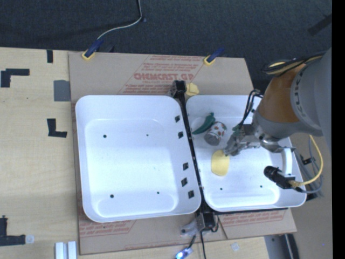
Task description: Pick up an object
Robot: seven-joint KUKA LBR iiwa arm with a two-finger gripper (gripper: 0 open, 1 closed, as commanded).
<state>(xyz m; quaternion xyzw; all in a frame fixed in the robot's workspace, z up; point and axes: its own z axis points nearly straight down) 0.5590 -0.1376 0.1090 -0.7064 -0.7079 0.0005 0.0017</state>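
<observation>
Gripper (233,148) hanging low inside right bin (253,198), tip just above upper edge of yellow object (220,163); cannot tell whether it is touching or grasping it. Yellow object lying near right bin's left wall, about mid-length. Grey round object (215,134) and green piece (205,124) sitting just beyond it, toward bin's far left corner. Left bin (129,161) lying alongside on surface (32,144). Arm (291,101) reaching in from surface's right edge.
</observation>
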